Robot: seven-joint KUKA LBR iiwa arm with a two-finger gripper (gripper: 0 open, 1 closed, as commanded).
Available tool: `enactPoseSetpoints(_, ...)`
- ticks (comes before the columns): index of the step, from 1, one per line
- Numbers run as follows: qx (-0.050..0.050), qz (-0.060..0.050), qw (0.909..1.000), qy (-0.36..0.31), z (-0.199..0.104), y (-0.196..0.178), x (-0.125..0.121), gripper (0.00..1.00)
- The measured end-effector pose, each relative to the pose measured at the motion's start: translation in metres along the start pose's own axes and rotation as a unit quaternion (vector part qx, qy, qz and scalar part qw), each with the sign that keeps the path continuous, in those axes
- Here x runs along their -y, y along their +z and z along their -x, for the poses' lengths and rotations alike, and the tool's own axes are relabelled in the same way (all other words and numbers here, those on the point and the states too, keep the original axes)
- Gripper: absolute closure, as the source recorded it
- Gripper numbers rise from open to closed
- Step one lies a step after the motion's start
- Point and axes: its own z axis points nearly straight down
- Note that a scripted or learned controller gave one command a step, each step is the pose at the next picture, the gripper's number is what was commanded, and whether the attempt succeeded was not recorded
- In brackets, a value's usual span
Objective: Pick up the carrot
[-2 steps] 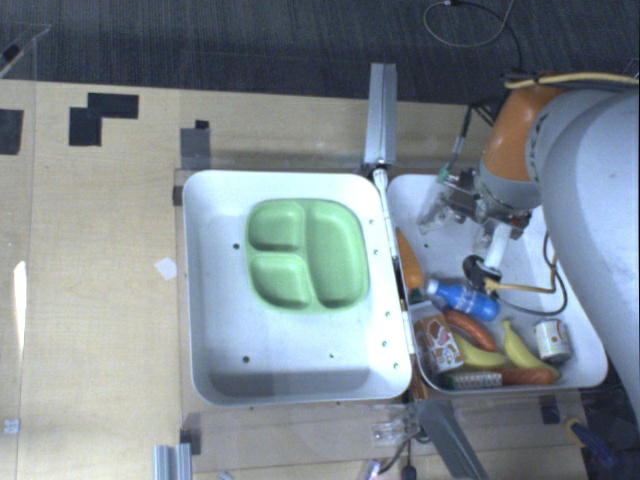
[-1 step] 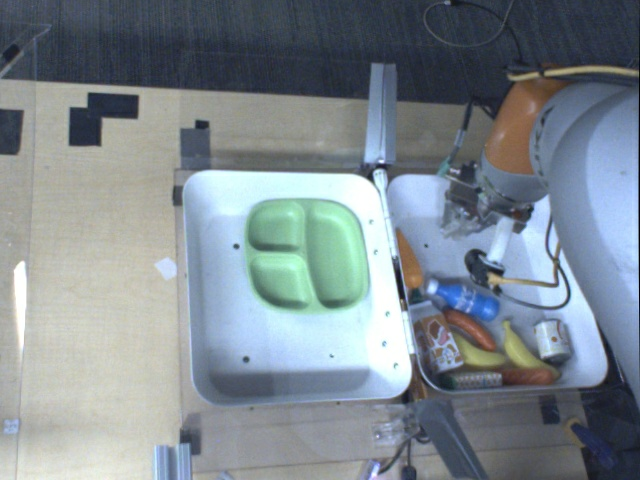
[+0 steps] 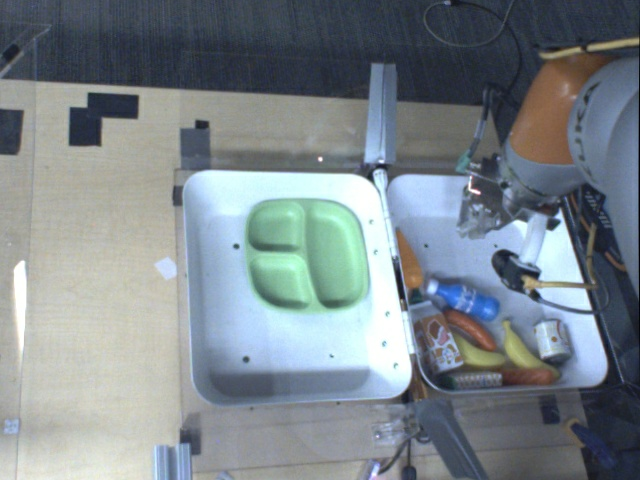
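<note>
The tool (image 3: pixel 478 218) hangs over the upper part of the right white bin (image 3: pixel 440 203); whether it is apart or together cannot be told. The long orange carrot (image 3: pixel 407 259) lies against that bin's left wall, left of and below the tool. The tool should align with the carrot's long axis, then descend clear of the blue-capped plastic bottle (image 3: pixel 463 299).

The single fixed camera looked down at a slant on the pale wooden surface (image 3: pixel 90 298), fairly near, with the grey-and-orange arm (image 3: pixel 575 118) at 3 o'clock.
</note>
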Motion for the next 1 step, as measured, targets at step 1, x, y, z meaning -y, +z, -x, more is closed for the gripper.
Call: enactPoseSetpoints(1,0.001,0.001,1.0,0.005,0.0836,-0.1094,-0.0179,1.0)
